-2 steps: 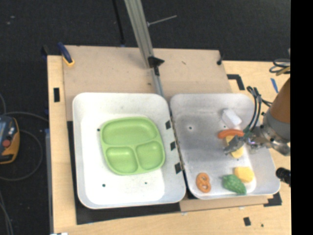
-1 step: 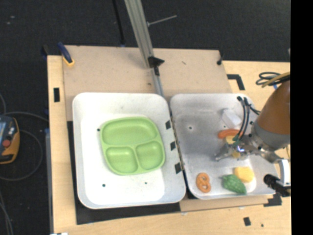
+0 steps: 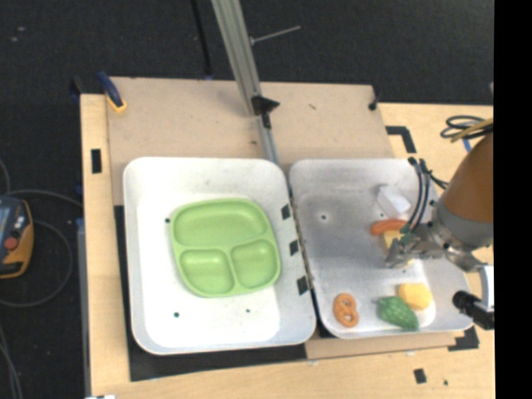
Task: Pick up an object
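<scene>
Down in the right bin (image 3: 332, 189) sits the gripper (image 3: 399, 252), low over the floor at that bin's right side, just beside an orange, carrot-like toy (image 3: 386, 227) that lies to its far-left. How wide it stands I cannot tell, since the wrist and cables cover it from above, and nothing can be made out in its hold. The arm (image 3: 470, 194) reaches in from the right, wrist turned steeply down, which suits a grab from above at something lying flat.

Around it are the likely targets. A white block (image 3: 391, 198) lies a little farther off, beyond the orange piece. Nearer the front rim rest a yellow piece (image 3: 416, 294), a green leafy toy (image 3: 397, 312) touching or almost touching it, and a pretzel-shaped piece (image 3: 345, 308) to their left. All lie loose on the bin floor, apart enough to be taken singly.

In the left bin (image 3: 150, 189) rests a green divided plate (image 3: 224, 246), flat and well apart from the gripper.

By its position, the orange toy seems the one being tried for, and no lift has yet happened.
</scene>
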You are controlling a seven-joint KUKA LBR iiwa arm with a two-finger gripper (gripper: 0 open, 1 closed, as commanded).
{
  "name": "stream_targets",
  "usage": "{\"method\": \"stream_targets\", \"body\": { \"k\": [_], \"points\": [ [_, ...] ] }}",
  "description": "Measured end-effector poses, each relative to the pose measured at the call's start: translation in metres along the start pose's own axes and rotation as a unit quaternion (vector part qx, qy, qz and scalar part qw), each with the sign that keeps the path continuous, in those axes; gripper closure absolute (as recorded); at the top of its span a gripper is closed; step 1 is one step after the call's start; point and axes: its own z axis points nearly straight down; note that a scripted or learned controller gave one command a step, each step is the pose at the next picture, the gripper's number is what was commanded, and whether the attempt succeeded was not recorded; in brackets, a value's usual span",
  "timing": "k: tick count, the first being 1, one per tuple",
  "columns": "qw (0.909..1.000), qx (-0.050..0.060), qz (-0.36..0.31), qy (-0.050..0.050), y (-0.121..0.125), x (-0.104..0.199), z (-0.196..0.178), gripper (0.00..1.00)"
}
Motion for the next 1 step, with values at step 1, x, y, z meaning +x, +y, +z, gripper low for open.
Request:
{"method": "stream_targets", "body": {
  "k": [1],
  "points": [
    [1.0000,-0.001,-0.001,-0.001,0.0042,-0.0094,-0.0468,1.00]
  ]
}}
